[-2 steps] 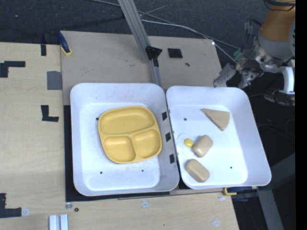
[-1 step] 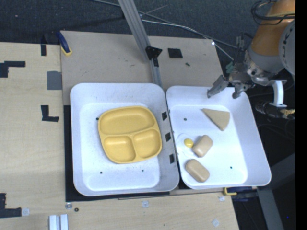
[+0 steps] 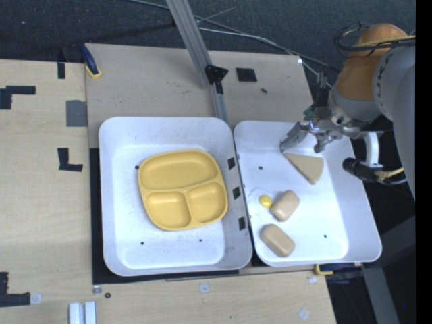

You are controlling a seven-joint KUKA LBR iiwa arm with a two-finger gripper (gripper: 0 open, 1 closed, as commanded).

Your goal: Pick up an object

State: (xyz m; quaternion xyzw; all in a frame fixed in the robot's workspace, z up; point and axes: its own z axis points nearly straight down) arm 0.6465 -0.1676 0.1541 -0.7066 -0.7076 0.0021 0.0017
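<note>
One tan wedge (image 3: 307,167) lies just below the spread, empty end effector (image 3: 305,142).

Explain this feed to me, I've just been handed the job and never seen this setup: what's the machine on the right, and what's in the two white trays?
You're looking down at a slant from one fixed camera. The grey arm with the orange band is a robot arm reaching in from the right. Its gripper has its fingers spread open just above a tan wedge in the right bin, holding nothing. That bin also holds two tan oval pieces and a small yellow piece. The left bin holds a yellow divided plate.
</note>
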